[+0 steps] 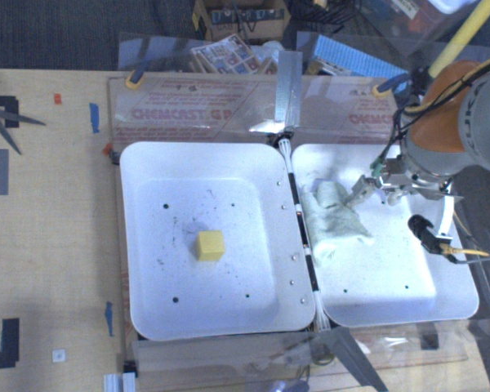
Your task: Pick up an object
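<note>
A small yellow cube (211, 246) is seen lying on the floor of the left bin (147, 178), slightly below the bin's middle, with bare white floor on all sides and small dark specks scattered about it. Well apart from it, at about 3 o'clock, a crumpled pale grey-green cloth (336, 211) is seen in the right bin (392, 292), spread over the upper left part of that bin's floor near the wall shared with the left bin.

The gripper (366, 184) is placed over the right bin, just beside the cloth's upper right edge, at roughly 2 o'clock from the cloth's middle. Whether its fingers stand apart or together cannot be told from this view, and nothing can be made out between them. Contact between the gripper and the cloth cannot be confirmed either.

The grey arm with its orange band (441, 113) is seen entering from 3 o'clock, above the upper right corner of the right bin, with black cables looped about the wrist. A black and yellow part (433, 239) hangs beneath the wrist over the right side of that bin.

Both bins are carried side by side on the wooden bench (49, 219), with a clear plastic sheet (196, 109) printed in red standing behind them at 12 o'clock.
</note>
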